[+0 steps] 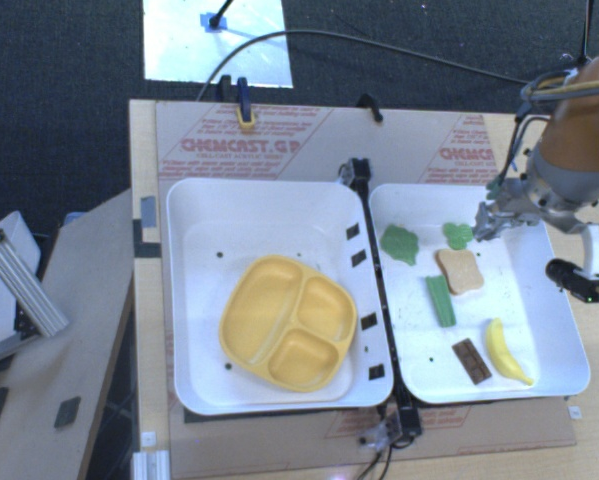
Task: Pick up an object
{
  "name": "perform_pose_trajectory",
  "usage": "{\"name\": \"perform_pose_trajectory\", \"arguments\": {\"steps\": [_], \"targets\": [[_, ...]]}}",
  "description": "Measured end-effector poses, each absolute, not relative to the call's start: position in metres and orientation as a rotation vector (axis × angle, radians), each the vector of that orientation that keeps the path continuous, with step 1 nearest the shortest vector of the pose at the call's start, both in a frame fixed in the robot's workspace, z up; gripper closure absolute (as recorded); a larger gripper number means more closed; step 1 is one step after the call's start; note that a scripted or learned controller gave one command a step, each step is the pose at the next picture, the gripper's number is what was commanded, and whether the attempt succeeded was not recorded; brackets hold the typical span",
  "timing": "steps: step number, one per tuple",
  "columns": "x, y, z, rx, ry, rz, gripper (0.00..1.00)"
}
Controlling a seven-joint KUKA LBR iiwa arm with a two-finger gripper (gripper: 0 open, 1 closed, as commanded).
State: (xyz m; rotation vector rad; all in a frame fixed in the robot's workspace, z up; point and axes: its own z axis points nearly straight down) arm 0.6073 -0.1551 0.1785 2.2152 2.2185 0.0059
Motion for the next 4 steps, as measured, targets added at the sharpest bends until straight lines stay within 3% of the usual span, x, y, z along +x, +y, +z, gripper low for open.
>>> {"name": "perform_pose_trajectory", "arguments": {"steps": [1, 2, 4], "targets": [[0.61, -0.149, 0.242, 2.21, 2.222, 0.008, 1.0], [0.611, -0.149, 0.27, 2.213, 2.224, 0.004, 1.0], [0.597, -0.043, 0.258, 2.211, 2.232, 0.003, 1.0]]}}
